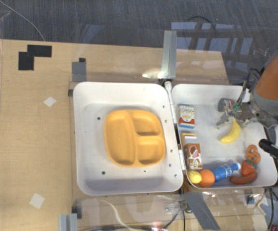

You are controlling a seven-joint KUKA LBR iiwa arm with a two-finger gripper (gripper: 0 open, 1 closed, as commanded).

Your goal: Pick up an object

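Presently the gripper (228, 110) sits low inside the right bin (208, 94), near its rear right portion, reached in from the right side of the view. Its grey fingers (224, 104) appear spread, one toward the back of the bin and one toward the front, with nothing seen between them. The wrist behind it carries coloured wiring, and the grey arm (273, 88) with its orange band rises beyond the bin's right wall.

The banana (231, 133) lies just beside the gripper on its near side; its upper end is close to the front finger, and contact cannot be confirmed. It rests on the bin floor.

Farther out, a pretzel-shaped item (253, 154) lies near the right wall. Along the front wall sit, from right to left, a red sausage-like item (243, 178), a red piece (247, 167) just above it, a blue bottle (224, 171) lying on its side, an orange (207, 177) and a lemon (194, 177), the last two touching.

Against the left wall of the same bin lie two small cartons: one with a blue lower band (186, 117) toward the rear, one brown and white (193, 156) toward the front, end to end and slightly apart.

The left bin (92, 177) holds a yellow divided plate (134, 137), lying flat near its centre. Both bins rest side by side on the wooden bench (28, 143).
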